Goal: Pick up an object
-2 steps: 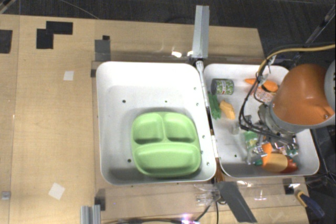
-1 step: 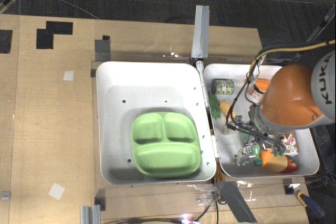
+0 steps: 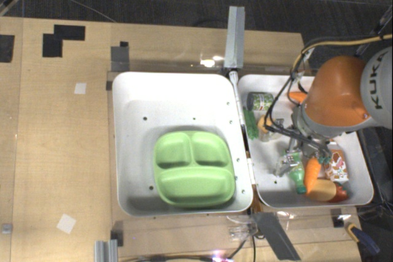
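Observation:
The right bin (image 3: 270, 190) holds several small items. Near its front lie an orange carrot (image 3: 312, 172), a green piece (image 3: 298, 181) and a yellow and red item (image 3: 326, 191). A green can (image 3: 261, 101) sits at the back left. The gripper (image 3: 287, 164) hangs low in this bin under the orange wrist band (image 3: 334, 92), just left of the carrot and above the green piece. Whether it touches either one is unclear, and the arm hides the bin's middle.
The left bin (image 3: 135, 101) holds a green divided plate (image 3: 194, 167). A printed packet (image 3: 338, 169) lies by the right bin's right wall. A grey post (image 3: 235, 37) stands behind the wall between the bins. Cables loop around the wrist.

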`<state>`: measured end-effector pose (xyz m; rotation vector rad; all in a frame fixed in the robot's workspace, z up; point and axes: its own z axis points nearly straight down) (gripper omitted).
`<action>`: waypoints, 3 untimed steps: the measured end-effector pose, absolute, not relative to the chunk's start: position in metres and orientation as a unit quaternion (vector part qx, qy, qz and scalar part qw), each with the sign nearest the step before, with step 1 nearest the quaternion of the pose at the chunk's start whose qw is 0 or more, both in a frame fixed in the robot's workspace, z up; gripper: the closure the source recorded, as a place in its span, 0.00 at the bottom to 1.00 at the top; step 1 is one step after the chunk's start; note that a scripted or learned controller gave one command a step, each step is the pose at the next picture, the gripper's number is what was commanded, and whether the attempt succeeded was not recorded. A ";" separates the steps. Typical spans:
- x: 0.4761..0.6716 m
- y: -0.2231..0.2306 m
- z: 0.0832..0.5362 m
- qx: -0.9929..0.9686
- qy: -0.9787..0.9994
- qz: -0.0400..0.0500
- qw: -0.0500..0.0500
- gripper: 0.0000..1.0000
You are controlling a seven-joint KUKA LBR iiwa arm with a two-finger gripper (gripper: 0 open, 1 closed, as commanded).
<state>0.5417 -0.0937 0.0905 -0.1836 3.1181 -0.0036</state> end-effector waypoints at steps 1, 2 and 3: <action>0.629 -0.109 0.088 -0.016 1.000 0.000 0.001 0.00; 0.543 -0.143 0.090 -0.129 0.992 -0.002 0.007 0.00; 0.643 -0.127 0.088 -0.165 0.986 0.000 0.005 0.00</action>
